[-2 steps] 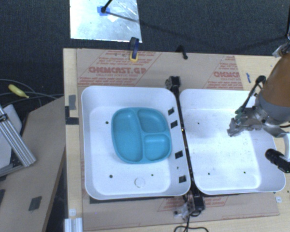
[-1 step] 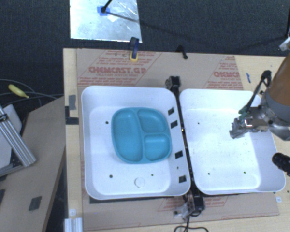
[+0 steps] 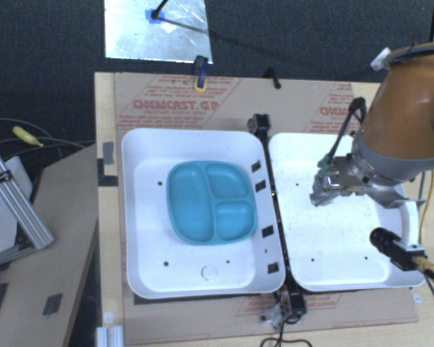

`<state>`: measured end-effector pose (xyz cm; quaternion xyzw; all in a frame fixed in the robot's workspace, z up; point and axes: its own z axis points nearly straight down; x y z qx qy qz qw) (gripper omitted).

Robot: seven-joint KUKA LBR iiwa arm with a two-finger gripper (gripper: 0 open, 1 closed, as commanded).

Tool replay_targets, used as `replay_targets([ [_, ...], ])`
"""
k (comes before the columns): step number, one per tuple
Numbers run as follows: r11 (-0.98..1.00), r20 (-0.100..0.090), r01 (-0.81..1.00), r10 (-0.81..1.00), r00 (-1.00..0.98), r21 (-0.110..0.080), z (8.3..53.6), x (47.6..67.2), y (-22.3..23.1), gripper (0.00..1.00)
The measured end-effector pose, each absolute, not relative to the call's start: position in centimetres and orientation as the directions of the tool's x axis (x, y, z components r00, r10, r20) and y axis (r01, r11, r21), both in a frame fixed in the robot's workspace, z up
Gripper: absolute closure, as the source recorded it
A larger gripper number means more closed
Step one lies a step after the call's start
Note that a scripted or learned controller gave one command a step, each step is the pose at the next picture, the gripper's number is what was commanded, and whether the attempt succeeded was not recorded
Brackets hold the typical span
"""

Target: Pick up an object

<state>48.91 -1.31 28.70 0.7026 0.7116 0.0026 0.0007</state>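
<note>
A blue divided plate (image 3: 208, 201) lies flat in the middle of the left bin (image 3: 141, 157). My gripper (image 3: 324, 189) hangs low over the right bin (image 3: 304, 266), in its upper middle part, well apart from the plate. It points down and to the left, and its tip is a dark metallic blur against the white floor. The grey arm with its orange band (image 3: 412, 114) covers the right side of that bin and hides whatever lies beneath it.
A black divider with clips (image 3: 269, 194) runs between the two bins. A black fitting (image 3: 392, 248) juts over the right bin's lower right corner. Cardboard (image 3: 181, 103) lies under both bins, and a metal sheet (image 3: 155, 20) sits behind.
</note>
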Motion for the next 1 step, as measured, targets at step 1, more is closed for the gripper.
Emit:
replay_targets([
  [1, 0.015, 0.005, 1.0, 1.0, -0.015, 0.007, 33.72, 48.7, 8.98, 1.0],
])
